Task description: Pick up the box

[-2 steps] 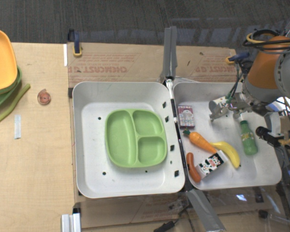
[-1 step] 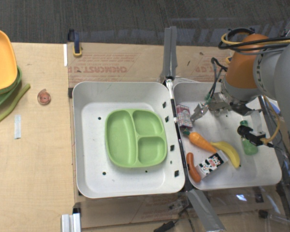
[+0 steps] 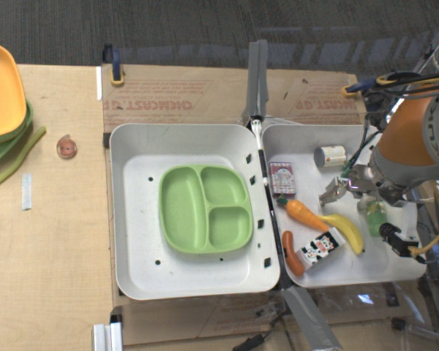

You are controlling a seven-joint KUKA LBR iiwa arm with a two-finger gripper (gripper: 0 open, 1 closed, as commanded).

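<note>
Here the small red-and-white printed box (image 3: pixel 282 179) lies flat in the right white bin (image 3: pixel 351 133), hard against its left wall, so approach room is tight there. The tool (image 3: pixel 335 191) hangs mid-bin, metal fingers spread, pinching nothing, well right of the box. An orange carrot (image 3: pixel 307 214) and yellow banana (image 3: pixel 347 230) crowd below; the bin's top-centre floor is open.

A green plate (image 3: pixel 205 210) sits in the left bin (image 3: pixel 124 218); the gripper (image 3: pixel 335 191) hovers near the box (image 3: pixel 281 178).
</note>
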